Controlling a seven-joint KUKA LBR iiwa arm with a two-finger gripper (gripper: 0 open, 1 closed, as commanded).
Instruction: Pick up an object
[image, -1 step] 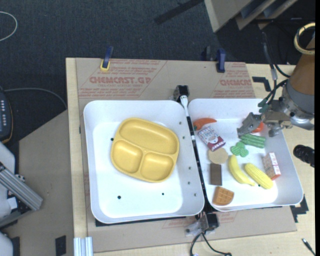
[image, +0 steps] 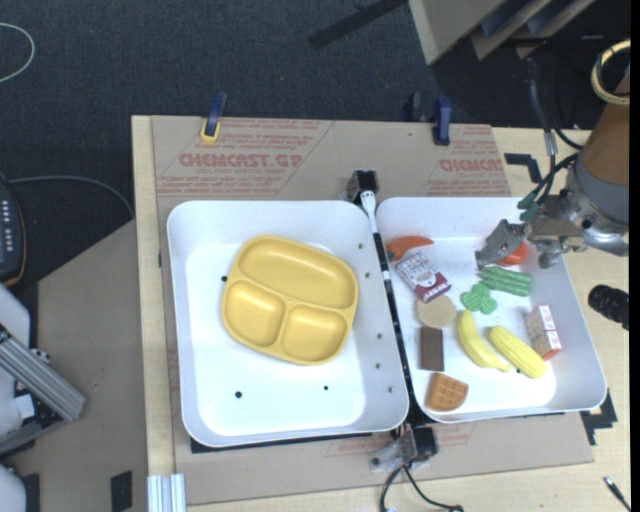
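Note:
My gripper (image: 522, 248) hangs over the far right part of the right bin (image: 590, 372), its two grey fingers spread open. A small orange piece (image: 514, 256) shows just below the gap between them, and I cannot tell whether they touch it. Close under the gripper lie green beans (image: 505, 281) and a small green piece (image: 479, 298). Further forward lie a banana (image: 478, 340), a corn cob (image: 518, 352), a red-and-white box (image: 543, 331), a waffle (image: 447, 392), a brown bar (image: 431, 348), a tan round cookie (image: 436, 312), a red-white packet (image: 422, 275) and an orange-red piece (image: 409, 243).
The left bin (image: 200, 380) holds a yellow divided plate (image: 290, 300). A black ridge (image: 385, 290) runs between the two bins. Clamps (image: 211, 122) sit on the board's far edge. The arm's orange band (image: 605, 150) rises at the right.

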